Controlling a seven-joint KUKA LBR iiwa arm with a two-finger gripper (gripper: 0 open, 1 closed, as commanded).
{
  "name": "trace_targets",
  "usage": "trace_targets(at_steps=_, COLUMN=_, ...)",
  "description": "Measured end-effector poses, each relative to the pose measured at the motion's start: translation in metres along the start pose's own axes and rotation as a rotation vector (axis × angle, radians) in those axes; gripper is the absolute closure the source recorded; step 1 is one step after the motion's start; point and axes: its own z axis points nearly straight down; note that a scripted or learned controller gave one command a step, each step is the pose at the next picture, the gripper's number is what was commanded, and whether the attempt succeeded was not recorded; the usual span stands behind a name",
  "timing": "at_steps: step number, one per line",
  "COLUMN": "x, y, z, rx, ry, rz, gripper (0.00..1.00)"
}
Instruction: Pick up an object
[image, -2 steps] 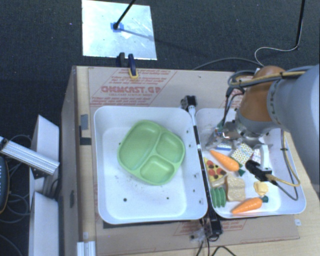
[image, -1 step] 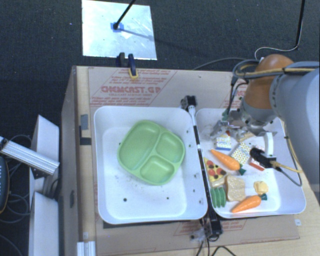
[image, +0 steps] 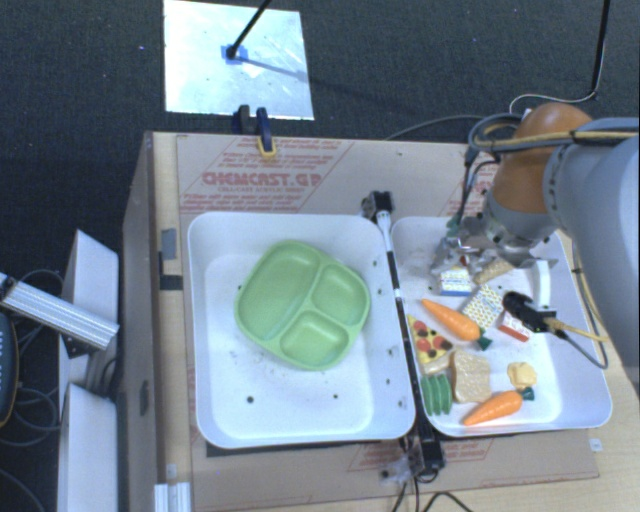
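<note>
The shallow white left bin (image: 215, 330) carries a pale green plastic plate with three compartments (image: 303, 303), lying near its middle and a little toward the back edge. Across the dark central divider, the shallow white right bin (image: 580, 395) holds the toy food: a pizza slice with red and yellow topping (image: 431, 343) and a green pea pod (image: 437, 392) against its left edge, a tan slice of toast (image: 470, 375) beside them, an orange carrot with a green stalk (image: 452, 319) near the middle, a second orange carrot (image: 493, 407) at the front edge, and a small yellow lump (image: 520, 375) just right of the toast. The metal two-finger gripper (image: 462, 252) hangs low over the back left part of this bin, just above a small blue and white packet (image: 456, 284); whether it is wide or narrow cannot be told here, since the wrist hides it. The step looks like the reach onto a chosen object, probably that packet. The next move calls for a close squarely on it and then a straight lift clear of the neighbouring carrot.
</note>
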Motion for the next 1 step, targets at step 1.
trace_targets(at_steps=1, x=0.026, y=-0.0518, z=-0.1274, rx=-0.002, ry=-0.001, rz=0.002, gripper=1.0)
